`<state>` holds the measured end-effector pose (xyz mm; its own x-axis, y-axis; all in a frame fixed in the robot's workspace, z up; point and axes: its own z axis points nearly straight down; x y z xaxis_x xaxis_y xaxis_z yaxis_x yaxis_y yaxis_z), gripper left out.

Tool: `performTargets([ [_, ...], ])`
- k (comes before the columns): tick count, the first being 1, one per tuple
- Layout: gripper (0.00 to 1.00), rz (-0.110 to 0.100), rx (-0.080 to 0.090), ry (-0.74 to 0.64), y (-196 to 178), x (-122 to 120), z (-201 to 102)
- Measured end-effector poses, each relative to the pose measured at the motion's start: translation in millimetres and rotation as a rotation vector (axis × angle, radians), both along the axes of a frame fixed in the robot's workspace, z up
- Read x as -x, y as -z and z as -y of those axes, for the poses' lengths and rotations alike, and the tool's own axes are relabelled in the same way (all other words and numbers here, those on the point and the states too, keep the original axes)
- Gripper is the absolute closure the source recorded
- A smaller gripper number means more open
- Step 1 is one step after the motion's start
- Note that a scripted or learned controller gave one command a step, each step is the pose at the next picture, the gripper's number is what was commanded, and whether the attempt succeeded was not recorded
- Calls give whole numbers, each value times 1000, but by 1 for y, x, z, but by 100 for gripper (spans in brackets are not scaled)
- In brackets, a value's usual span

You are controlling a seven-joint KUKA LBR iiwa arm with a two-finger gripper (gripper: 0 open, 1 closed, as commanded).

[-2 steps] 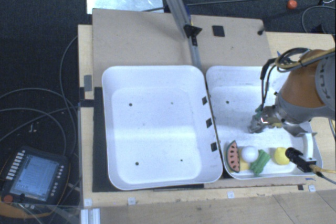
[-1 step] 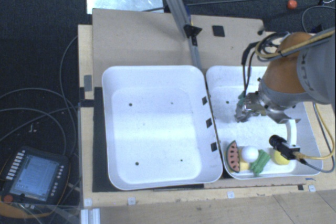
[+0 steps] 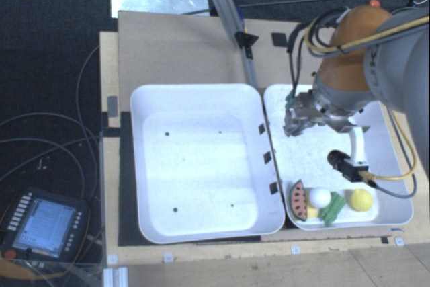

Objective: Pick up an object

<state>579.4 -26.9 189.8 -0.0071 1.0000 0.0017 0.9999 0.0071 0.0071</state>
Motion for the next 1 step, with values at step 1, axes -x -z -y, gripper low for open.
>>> performTargets([
  [1, 100, -7, -1, -1, 4, 38, -108],
])
